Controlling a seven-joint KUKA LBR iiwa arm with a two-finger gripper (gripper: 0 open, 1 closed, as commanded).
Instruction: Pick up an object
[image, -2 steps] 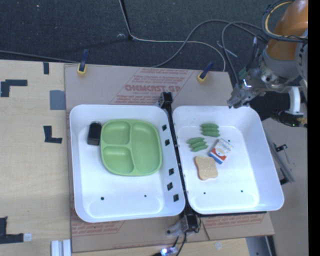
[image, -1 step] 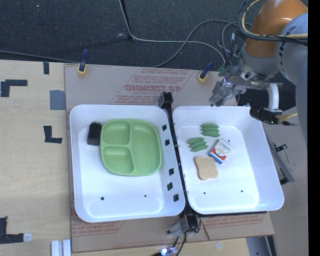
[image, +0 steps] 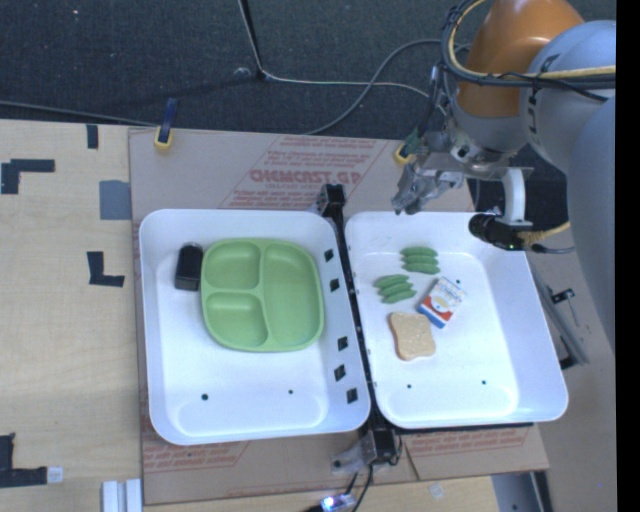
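Right bin (image: 500, 395): two green pea pods (image: 419, 260) (image: 394, 289), bread slice (image: 411, 336), small carton (image: 442, 301); left bin (image: 165, 330): green divided plate (image: 263, 295), black block (image: 188, 267); hand (image: 412, 198) above the right bin's far rim, holding nothing, opening not discernible.

Two green pea pods (image: 419, 259) (image: 394, 288) lie flat in the right bin. Just beside them lie a toast slice (image: 412, 336) and a small red-white-blue carton (image: 441, 301). A green divided plate (image: 263, 294) and a black block (image: 188, 267) sit in the left bin.

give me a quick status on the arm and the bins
Gripper above the right bin's far rim, nothing seen held. Two pea pods, carton, toast in the right bin, untouched. Green tray and black block in the left bin.
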